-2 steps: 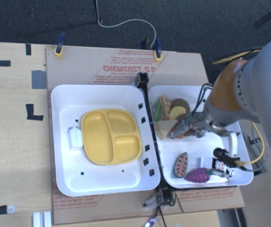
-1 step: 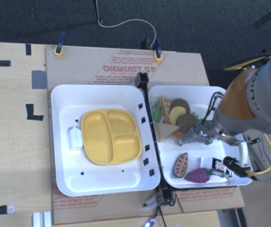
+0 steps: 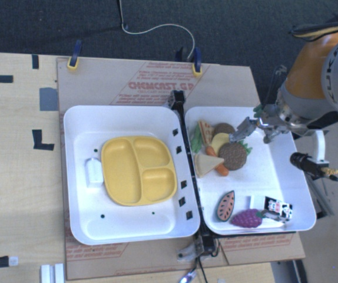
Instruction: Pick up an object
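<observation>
The right bin (image 3: 287,175) holds a pile of toy food: a brown round patty (image 3: 234,155), a yellow disc (image 3: 220,141), a striped bacon strip (image 3: 205,128), a pale wedge (image 3: 205,164) and an orange piece (image 3: 222,170). Nearer the front lie a watermelon slice (image 3: 225,206), purple grapes (image 3: 247,219) and a small black-and-white item (image 3: 278,207). My gripper (image 3: 256,133) hangs over the bin's upper right part, just right of the pile. It is open, with nothing between its fingers; one fingertip (image 3: 239,133) is close to the patty's upper edge.
The left bin (image 3: 80,211) holds a yellow divided plate (image 3: 138,170) and a small white block (image 3: 93,171). A black divider (image 3: 185,158) runs between the bins. The arm's grey and orange body (image 3: 313,69) looms at the right.
</observation>
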Motion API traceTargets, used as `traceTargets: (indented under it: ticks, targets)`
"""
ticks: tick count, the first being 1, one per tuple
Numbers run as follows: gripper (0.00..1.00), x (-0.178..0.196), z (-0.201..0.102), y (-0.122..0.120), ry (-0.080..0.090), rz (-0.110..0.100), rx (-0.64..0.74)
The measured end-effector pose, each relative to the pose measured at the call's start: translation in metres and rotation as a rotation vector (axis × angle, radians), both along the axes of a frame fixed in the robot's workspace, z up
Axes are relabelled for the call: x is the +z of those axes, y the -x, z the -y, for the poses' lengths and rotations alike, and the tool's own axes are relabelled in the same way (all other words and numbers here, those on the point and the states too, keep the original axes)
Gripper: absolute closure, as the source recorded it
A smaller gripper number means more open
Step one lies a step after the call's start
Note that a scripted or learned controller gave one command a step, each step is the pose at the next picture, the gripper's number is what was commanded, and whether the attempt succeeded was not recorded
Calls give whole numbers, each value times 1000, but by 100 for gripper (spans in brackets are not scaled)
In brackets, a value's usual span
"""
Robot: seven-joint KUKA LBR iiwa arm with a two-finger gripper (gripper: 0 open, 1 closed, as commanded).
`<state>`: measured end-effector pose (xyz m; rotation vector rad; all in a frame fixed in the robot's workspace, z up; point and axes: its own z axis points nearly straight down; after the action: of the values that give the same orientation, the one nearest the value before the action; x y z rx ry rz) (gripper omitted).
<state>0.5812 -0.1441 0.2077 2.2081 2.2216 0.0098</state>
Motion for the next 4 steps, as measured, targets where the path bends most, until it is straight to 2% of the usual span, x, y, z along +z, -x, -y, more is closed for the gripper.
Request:
traceTargets:
  ticks: [1, 2, 3, 4]
  targets:
    - [0, -125, 4, -36, 5, -11, -4]
    - [100, -106, 6, -39, 11, 1, -3]
    - [100, 28, -74, -46, -4, 0, 3]
    - [0, 19, -69, -42, -1, -15, -5]
